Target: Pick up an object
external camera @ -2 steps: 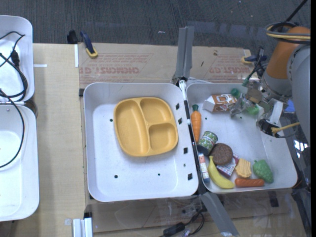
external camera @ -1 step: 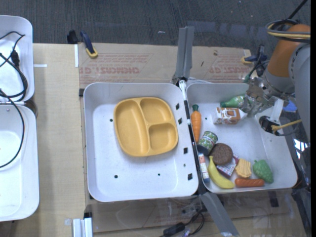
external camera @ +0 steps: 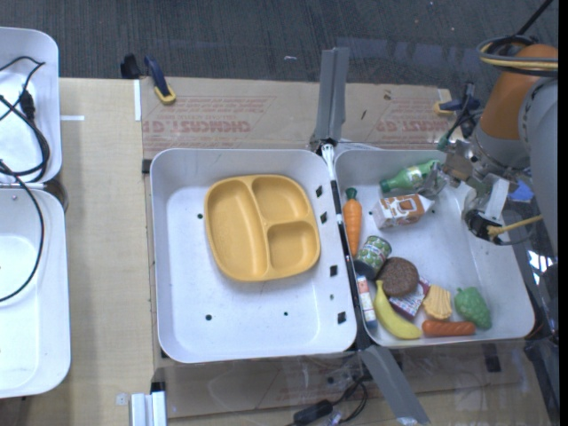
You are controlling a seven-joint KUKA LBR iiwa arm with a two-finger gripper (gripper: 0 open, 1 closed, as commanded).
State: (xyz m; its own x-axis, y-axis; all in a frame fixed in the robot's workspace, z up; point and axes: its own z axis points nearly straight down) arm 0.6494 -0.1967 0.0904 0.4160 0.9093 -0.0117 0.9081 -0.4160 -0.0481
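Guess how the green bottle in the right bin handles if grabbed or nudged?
The green bottle lies on its side, so a nudge would probably roll it. Its round, glossy body looks slippery for the gripper beside it. It looks like a toy, so probably light and stiff.

There are two white bins: a left bin [external camera: 169, 264] and a right bin [external camera: 497, 282]. One yellow plate [external camera: 262, 226] has three parts. I count one carrot [external camera: 353, 222], one banana [external camera: 393, 316], one green bottle [external camera: 408, 177], one can [external camera: 374, 254], one small carton [external camera: 404, 209] and one robot arm [external camera: 515, 105].
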